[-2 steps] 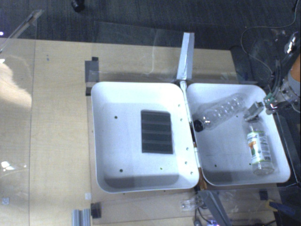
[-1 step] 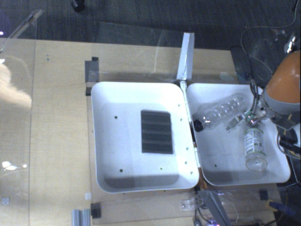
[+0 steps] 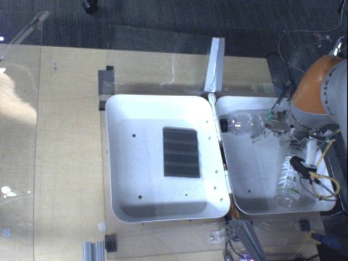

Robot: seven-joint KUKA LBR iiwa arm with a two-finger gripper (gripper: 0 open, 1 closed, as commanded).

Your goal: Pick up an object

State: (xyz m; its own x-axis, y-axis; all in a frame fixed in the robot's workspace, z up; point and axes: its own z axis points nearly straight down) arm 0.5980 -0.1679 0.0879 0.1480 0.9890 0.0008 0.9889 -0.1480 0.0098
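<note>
Presently, my arm [image 3: 321,91] reaches in from the right over the right bin [image 3: 244,200], its orange band above the bin's far right corner. My fingers are lost in the clutter of cables and wrist hardware; whether they are open or closed, or hold anything, I cannot tell.

Two candidates lie in the right bin. A clear plastic bottle [image 3: 244,124] lies on its side near the far wall, its dark cap against the divider between the bins. A second clear bottle [image 3: 287,181], bearing a label, lies along the near right side, just beside a loop of black and yellow cable [image 3: 312,175].

Judgement: both bottles look empty, hence light, thin-walled and apt to buckle or squirt out under a hard squeeze. Smooth, round plastic will roll. I would close across the body's width at mid-length, not at the tapered neck. The left bin [image 3: 125,145] carries a dark ribbed pad [image 3: 181,152], flat and poor to grip.
</note>
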